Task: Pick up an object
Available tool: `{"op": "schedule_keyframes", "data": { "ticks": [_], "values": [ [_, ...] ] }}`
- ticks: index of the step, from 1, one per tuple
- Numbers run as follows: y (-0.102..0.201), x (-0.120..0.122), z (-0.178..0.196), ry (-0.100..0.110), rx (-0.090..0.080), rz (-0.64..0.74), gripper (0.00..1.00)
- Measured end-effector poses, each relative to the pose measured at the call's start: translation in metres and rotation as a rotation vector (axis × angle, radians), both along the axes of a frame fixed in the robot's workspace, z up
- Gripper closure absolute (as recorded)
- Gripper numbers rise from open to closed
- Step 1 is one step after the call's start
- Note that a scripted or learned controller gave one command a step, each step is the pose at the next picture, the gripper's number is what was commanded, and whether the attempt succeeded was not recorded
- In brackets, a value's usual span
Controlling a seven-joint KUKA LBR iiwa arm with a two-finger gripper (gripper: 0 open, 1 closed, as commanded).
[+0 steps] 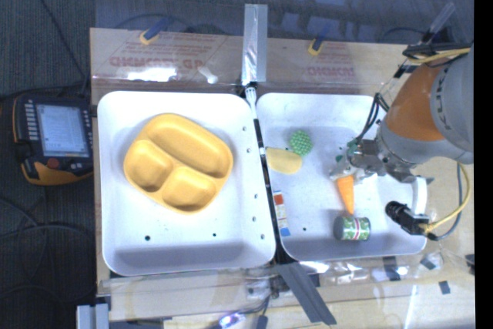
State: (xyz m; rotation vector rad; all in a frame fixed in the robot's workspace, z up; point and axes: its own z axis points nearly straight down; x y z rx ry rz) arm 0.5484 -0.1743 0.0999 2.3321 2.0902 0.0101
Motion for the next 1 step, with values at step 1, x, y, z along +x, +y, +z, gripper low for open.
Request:
{"op": "schedule_keyframes", "data": {
  "ticks": [1],
  "values": [
    [0.0339, 0.0105, 0.1251, 0.013, 0.0, 0.033, 1.0]
  ]
}}
